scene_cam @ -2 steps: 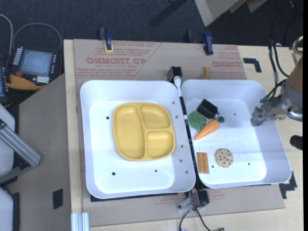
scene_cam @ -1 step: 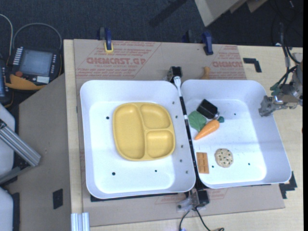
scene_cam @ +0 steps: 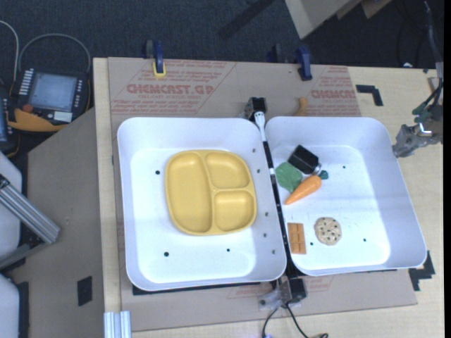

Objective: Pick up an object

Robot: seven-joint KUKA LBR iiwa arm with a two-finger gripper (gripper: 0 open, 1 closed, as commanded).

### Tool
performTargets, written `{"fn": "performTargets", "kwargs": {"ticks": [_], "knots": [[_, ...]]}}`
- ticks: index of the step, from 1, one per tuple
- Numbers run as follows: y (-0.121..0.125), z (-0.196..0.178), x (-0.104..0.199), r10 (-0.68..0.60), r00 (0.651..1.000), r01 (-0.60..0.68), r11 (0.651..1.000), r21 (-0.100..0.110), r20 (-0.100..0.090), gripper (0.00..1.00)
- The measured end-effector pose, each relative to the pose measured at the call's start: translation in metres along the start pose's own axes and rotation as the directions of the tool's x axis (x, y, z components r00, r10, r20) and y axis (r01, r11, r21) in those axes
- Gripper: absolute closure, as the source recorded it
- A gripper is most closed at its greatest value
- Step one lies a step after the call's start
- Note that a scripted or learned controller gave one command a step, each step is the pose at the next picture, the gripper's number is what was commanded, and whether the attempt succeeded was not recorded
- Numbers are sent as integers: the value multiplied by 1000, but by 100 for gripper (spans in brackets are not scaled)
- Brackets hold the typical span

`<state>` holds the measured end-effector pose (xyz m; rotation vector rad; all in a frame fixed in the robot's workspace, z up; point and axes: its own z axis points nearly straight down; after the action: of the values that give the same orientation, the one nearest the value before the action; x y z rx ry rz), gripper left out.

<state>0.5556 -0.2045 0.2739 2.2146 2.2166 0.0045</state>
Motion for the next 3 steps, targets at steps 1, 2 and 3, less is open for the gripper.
{"fn": "performTargets", "kwargs": {"ticks": [1,2,3], "knots": [[28,8,46,-4,1000,4,1000,4,-3,100],[37,9,99,-5,1000,5,1000,8,-6,100],[57,9,147,-5,1000,5,1000,4,-4,100]]}}
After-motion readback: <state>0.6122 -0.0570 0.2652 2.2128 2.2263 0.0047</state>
